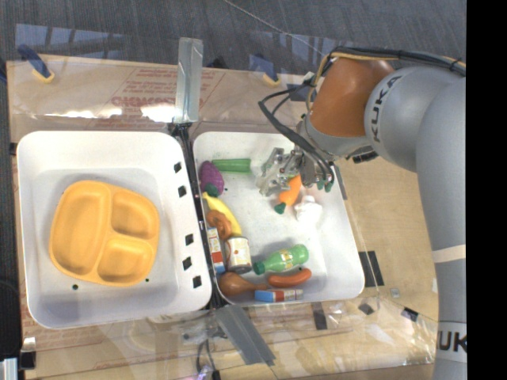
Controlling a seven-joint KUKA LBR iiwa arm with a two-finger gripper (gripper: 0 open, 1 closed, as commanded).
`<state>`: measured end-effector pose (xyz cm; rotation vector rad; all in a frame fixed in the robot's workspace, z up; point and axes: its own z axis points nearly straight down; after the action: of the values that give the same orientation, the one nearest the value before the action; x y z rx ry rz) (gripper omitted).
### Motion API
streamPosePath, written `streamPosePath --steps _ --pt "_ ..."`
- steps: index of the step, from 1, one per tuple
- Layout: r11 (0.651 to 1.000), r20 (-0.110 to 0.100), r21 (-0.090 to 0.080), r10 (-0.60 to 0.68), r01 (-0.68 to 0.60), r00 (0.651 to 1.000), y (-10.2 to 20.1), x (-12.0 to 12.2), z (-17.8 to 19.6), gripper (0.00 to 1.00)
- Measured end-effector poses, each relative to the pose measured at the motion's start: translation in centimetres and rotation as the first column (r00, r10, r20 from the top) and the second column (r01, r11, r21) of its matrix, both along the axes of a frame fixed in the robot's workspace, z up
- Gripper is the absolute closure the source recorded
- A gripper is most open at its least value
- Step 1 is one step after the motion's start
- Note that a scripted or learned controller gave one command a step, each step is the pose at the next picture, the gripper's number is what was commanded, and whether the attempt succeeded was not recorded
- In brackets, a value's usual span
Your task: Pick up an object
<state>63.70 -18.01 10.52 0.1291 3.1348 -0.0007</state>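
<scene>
Camera view, my read | arm over right bin | gripper low at carrot, finger state I cannot tell | risk: carrot lies tilted against white piece, could slip or drag it.

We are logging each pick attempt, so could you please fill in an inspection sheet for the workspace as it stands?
Surface: two shallow white bins, left bin and right bin, side by side on a bench covered in clear film.
Job's things: in the right bin, an orange toy carrot, green cucumber, purple eggplant, yellow banana, small can, green bottle, red sausage.
Clutter: yellow three-compartment plastic tray in the left bin.
Grippers: metal two-finger gripper low over the right bin, beside the carrot; finger state unclear.
Cables: black cables looped at the wrist.
Surroundings: dark grey floor.
</scene>
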Motion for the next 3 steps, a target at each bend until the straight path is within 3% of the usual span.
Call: streamPosePath --steps 1,2,3 --pt "1.000 0.013 -0.003 -0.004 0.004 1.000 3.7 -1.9 15.4 1.00" --pt "0.995 -0.009 0.001 0.096 -0.096 0.995 -1.3 -12.4 6.5 1.00" --pt "0.995 -0.004 0.001 0.100 -0.100 0.995 -1.1 -12.2 6.7 0.00"
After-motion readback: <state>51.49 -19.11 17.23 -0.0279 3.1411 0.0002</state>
